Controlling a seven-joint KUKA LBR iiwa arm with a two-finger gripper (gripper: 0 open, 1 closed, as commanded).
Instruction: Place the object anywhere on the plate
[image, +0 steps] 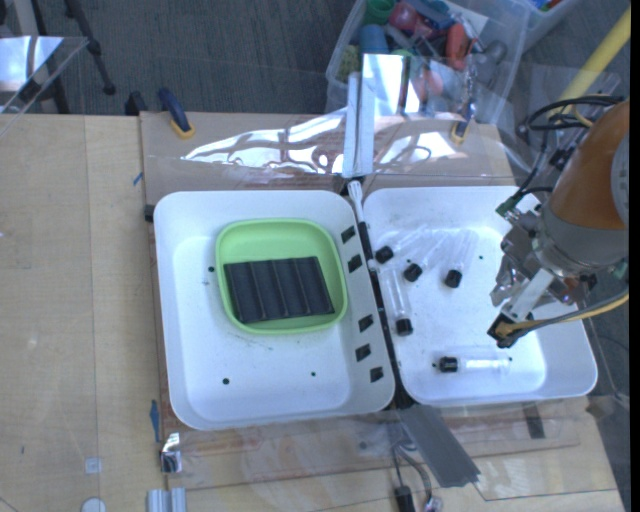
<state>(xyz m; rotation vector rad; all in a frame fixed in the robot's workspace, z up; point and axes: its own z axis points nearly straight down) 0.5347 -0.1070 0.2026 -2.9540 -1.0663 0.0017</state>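
1. From my console I see the pincer (512, 295) over the right bin (572, 372), at about 3 o'clock of that bin and above its floor. Its tip is lost against the wrist hardware, so I cannot tell whether it is released or clenched, and I see nothing carried under it.

2. I take the task's thing to be the capped tube (472, 366) - a clear tube with a black cap, lying flat on the bin floor at about 6 o'clock of the right bin. It lies just beside the pincer, toward 7 o'clock from it, and apart from it.

3. More clear tubes and loose black caps (452, 278) lie scattered from the bin's centre toward 10 o'clock; any of them could be the target instead.

4. The green plate (228, 245) sits in the left bin (170, 300), a little toward 12 o'clock of its centre. A black ridged slab (278, 288) covers most of its floor, leaving the rim and narrow margins bare.

5. Progress, as I judge it: early. No tube is on the plate - the pick, the carry across the divider toward 9 o'clock and the release are not yet done.

6. Both bins rest on the wooden surface (60, 300).
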